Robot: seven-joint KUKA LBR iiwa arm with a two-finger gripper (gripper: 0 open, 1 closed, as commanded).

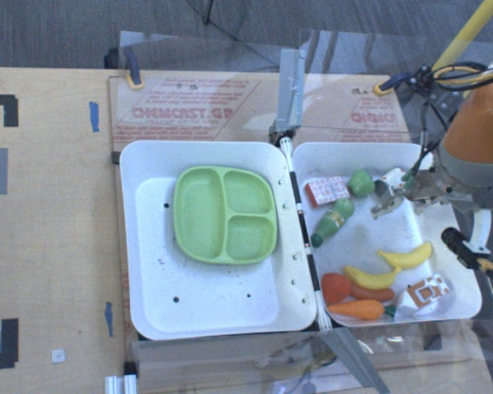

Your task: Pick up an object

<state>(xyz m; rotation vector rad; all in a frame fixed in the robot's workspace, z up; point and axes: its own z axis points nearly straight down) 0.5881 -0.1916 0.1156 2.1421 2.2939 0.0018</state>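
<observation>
We found our gripper (392, 194) at the right bin's (468, 306) upper part, its 2 fingers parted and empty; the green bottle (332, 222) lay just left, slanting.

Single fixed overhead view of the bench, looking down at a slant.

The camera stood above the bench and faced downward obliquely — the far edge, with its cardboard sheet (189, 105) and dark floor beyond, lay at the top of the frame, the near edge at the bottom. It was set far enough back to take in both the left bin (140, 245) and the right bin (464, 302) whole, side by side, plus bare wooden benchtop (49, 220) to the left. The arm (476, 138) entered from the right edge.
</observation>
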